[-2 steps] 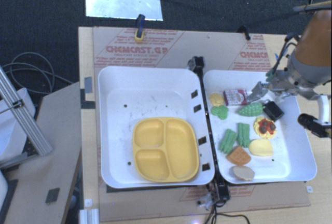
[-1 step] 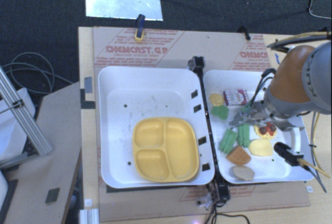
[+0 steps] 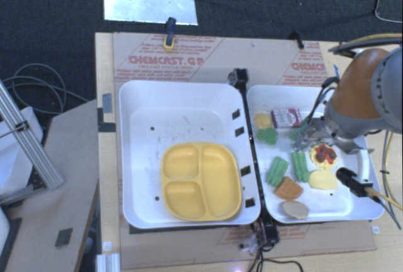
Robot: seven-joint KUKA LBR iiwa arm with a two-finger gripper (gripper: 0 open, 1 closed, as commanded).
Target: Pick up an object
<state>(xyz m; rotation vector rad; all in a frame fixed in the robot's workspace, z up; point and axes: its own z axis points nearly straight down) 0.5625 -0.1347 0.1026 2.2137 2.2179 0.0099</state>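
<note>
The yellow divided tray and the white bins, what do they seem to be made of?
The yellow tray looks like molded plastic: smooth, matte, one even color, with rounded compartments. The left bin and right bin also look like plastic, smooth and thin-walled with a faint sheen, though coated metal cannot be excluded.

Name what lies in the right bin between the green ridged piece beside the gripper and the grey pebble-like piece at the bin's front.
In the camera view, an orange wedge-shaped piece lies between the green ridged piece and the grey piece.

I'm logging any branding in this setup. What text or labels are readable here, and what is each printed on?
"CHEMCAST. GP", in red, on the board under the bins, behind the left bin.
The same red print, partly cut off, on the board behind the right bin.
The small packet in the right bin carries print too small to read.
</note>
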